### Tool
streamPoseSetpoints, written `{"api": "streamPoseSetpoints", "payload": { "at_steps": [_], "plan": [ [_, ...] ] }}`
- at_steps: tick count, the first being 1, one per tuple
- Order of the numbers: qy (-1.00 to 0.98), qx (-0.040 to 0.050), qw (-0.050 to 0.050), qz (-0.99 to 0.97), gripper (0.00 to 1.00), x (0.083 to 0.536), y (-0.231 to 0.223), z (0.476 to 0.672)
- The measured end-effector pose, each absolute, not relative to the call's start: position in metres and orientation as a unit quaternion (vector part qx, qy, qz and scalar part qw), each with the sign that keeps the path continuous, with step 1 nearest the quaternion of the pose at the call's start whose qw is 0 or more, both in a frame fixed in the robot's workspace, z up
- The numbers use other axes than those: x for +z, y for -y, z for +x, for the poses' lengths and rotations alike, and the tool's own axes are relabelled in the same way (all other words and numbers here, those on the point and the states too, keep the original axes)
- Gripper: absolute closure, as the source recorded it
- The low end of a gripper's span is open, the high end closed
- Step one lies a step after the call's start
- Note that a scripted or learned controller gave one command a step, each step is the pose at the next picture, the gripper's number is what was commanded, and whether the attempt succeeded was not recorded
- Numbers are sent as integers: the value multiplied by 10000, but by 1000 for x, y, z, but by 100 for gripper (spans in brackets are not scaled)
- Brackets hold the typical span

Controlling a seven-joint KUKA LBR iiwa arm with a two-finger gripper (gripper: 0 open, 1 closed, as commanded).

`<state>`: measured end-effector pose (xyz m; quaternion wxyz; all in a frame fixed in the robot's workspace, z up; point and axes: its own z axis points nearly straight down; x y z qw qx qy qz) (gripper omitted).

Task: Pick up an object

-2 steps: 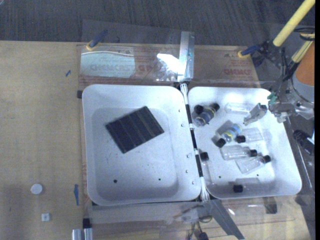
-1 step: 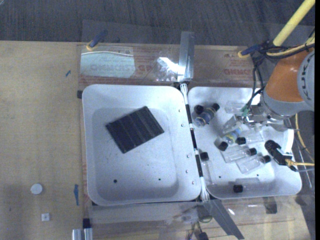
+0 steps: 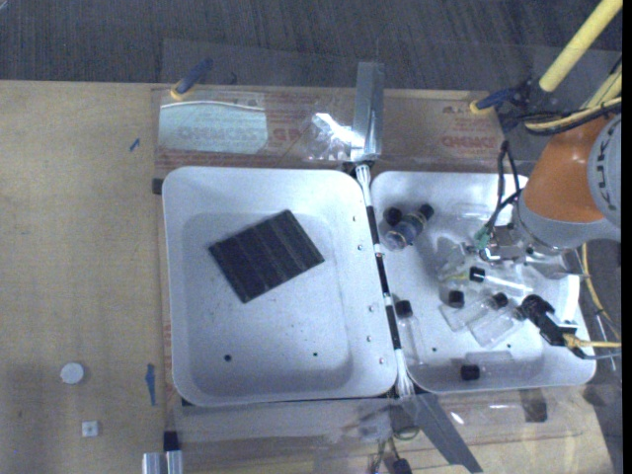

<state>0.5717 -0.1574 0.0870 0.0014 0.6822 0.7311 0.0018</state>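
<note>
Camera view: small dark and clear bits (image 3: 472, 299) lie scattered in the right bin (image 3: 420, 363), just beside the gripper (image 3: 491, 255). Whether its claw is wide or narrow I cannot tell. Best to choose one piece lying apart and descend squarely over it.

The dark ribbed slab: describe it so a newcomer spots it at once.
Start at the left bin, the one away from the arm. The dark ribbed slab lies flat on its floor, turned at an angle. It is the biggest dark thing on the bench; the right bin holds small pieces.
</note>
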Motion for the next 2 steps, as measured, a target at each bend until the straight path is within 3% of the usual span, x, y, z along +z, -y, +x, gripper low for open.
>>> {"api": "streamPoseSetpoints", "payload": {
  "at_steps": [1,2],
  "plan": [
    [-7304,40,34,6830,100,99,158,573],
    [-7409,4,10,6717,100,207,96,600]
  ]
}}
